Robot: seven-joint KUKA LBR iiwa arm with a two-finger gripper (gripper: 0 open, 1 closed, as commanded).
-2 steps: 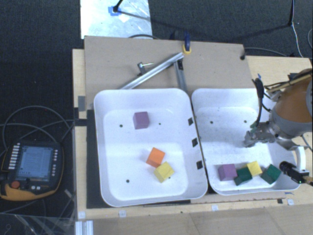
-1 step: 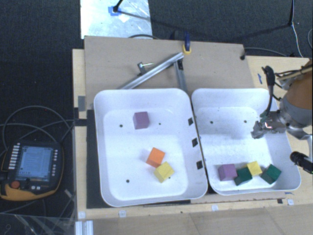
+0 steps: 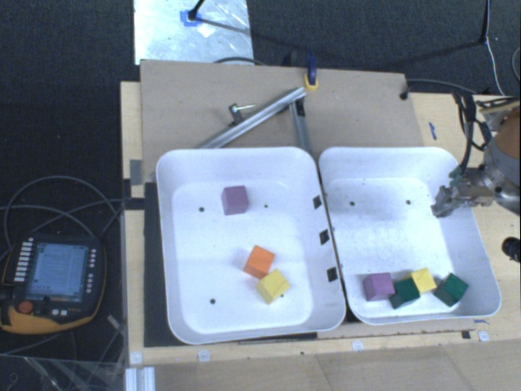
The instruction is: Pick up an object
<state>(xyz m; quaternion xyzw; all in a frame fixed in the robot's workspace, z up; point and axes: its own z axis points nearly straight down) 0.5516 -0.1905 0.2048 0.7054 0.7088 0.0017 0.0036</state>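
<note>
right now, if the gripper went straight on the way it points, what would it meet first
The gripper points left over the right bin. Probably bare bin floor first, though depth is unclear; the blocks lie nearer the camera.

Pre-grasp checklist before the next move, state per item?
1. Claw holding nothing: ok, no block between its fingers.
2. Claw open: cannot tell.
3. Targets in right bin: ok, purple block, two green blocks, yellow block.
4. Room around them: not ok, clustered along the near wall.
5. Claw above a target: not ok, it sits at the right rim.
</note>
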